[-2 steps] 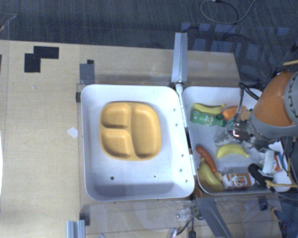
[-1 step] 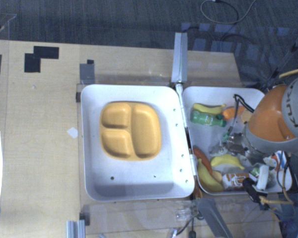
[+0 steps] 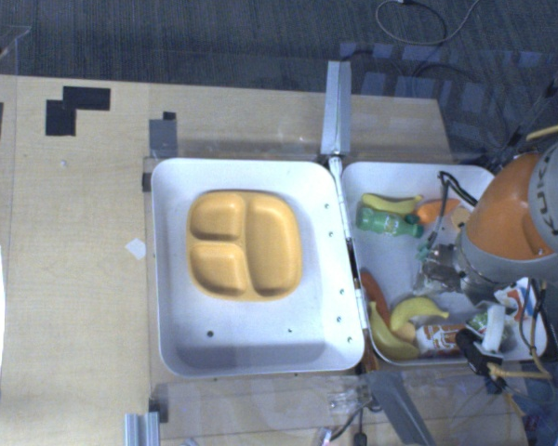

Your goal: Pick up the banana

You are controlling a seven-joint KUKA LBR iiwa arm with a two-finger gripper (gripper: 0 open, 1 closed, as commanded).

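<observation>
A yellow banana (image 3: 409, 311) lies in the front part of the right bin (image 3: 352, 249), curved, with its tip towards the arm. A second yellow banana-like piece (image 3: 389, 340) lies just in front of it against the bin's front wall. Another banana (image 3: 389, 201) rests at the back of the same bin. My gripper (image 3: 437, 272) hangs low over the right bin, just behind and to the right of the front banana, under the orange band of the arm (image 3: 507, 216). Nothing shows as lifted from the bin.
In the right bin there are also a green bottle (image 3: 387, 222), an orange item (image 3: 430, 210), a red item (image 3: 373, 289) by the left wall and a labelled bottle (image 3: 437, 338) at the front. The left bin (image 3: 172, 249) holds a yellow compartment tray (image 3: 245, 243).
</observation>
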